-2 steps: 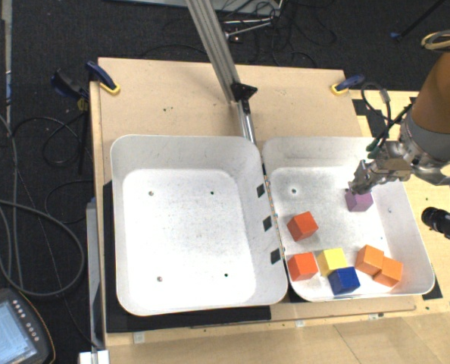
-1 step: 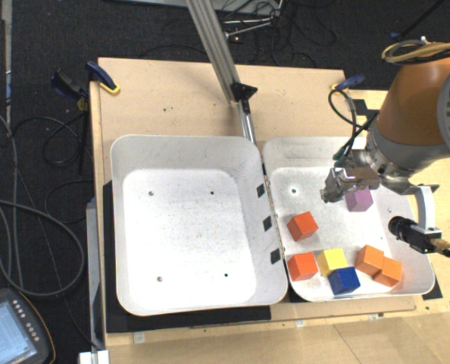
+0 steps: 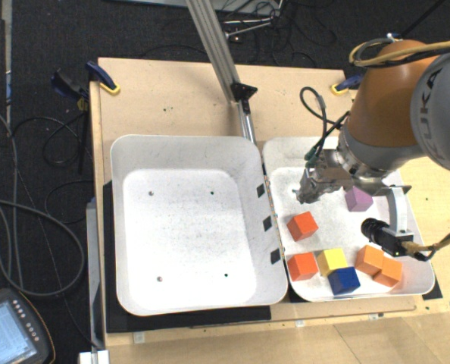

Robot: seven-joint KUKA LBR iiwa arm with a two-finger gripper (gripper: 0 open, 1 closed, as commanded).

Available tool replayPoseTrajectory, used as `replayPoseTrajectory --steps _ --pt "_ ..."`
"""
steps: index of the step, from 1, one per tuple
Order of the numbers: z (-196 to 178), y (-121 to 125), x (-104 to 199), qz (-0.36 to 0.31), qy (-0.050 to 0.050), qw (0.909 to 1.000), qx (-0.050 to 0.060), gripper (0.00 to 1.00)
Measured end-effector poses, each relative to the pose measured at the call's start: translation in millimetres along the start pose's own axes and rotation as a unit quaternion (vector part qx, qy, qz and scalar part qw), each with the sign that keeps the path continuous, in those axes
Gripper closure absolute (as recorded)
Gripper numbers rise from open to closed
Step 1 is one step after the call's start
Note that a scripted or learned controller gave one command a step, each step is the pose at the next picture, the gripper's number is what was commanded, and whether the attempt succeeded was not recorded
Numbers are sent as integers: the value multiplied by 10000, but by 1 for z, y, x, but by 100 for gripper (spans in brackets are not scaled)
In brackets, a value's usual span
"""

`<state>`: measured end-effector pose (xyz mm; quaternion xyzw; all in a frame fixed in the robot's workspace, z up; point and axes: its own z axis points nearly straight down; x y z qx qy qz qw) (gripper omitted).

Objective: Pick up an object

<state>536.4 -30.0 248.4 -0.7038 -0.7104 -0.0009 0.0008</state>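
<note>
A: Any lettering?
B: "KUKA" runs partly legible down the grey arm (image 3: pixel 437 105).
A: And the gripper (image 3: pixel 307 192)?
B: Metal, above the right bin (image 3: pixel 282 161); its grip can't be judged. Just below sits a matte orange cube (image 3: pixel 302 225). Near it are cubes in orange, yellow (image 3: pixel 332 260), blue (image 3: pixel 345 280) and purple (image 3: pixel 358 199).

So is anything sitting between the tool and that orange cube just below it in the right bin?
Nothing visible. The tool hangs over bare bin floor in the right bin, and the nearest orange cube lies just below it in the view with open floor between. The purple block sits off to the side, out of that path.
</note>
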Motion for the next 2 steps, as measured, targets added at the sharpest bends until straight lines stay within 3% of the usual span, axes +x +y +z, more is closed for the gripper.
replayPoseTrajectory --steps 2 --pt "22 -18 113 4 -1 10000 13 100"
